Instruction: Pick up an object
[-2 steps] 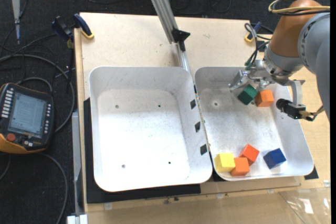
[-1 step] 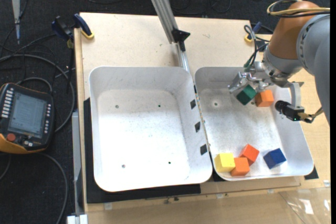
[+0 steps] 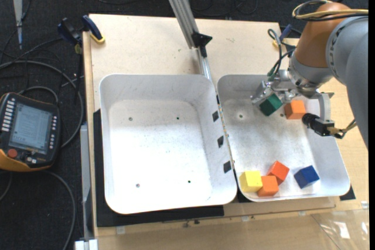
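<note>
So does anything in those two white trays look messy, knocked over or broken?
Nothing looks broken or spilled. The right bin holds loose blocks lying at mixed angles, including a green block near the gripper. The left bin only shows dark speckles.

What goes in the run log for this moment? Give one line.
arm: over right bin | gripper: at green block, grasp unconfirmed | nearby: orange block | front: yellow block, blue block

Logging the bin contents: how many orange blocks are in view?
3. One orange block sits beside the green block under the gripper; two more lie near the right bin's front edge. Others may be hidden under the arm.
</note>
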Available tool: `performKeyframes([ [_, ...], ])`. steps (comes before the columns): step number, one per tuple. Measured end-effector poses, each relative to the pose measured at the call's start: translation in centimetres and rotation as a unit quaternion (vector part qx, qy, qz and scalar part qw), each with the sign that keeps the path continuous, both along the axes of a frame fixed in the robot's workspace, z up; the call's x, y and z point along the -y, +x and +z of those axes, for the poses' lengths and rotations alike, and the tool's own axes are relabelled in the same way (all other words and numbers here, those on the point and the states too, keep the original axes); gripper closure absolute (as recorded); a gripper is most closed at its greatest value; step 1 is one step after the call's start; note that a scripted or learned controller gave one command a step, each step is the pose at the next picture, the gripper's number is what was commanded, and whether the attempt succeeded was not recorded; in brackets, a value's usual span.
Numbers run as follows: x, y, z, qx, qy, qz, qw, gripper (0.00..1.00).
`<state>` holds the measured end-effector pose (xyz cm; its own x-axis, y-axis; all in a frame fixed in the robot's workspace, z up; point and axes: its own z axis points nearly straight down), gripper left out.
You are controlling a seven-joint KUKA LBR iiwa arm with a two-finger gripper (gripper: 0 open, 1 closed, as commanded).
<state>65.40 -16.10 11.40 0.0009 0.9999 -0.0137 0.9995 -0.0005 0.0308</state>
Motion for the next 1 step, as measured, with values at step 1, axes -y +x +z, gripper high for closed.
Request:
performKeyframes([
  [1, -0.25, 0.05, -0.02, 0.001, 0.0007, 0.001, 1.0, 0.0],
])
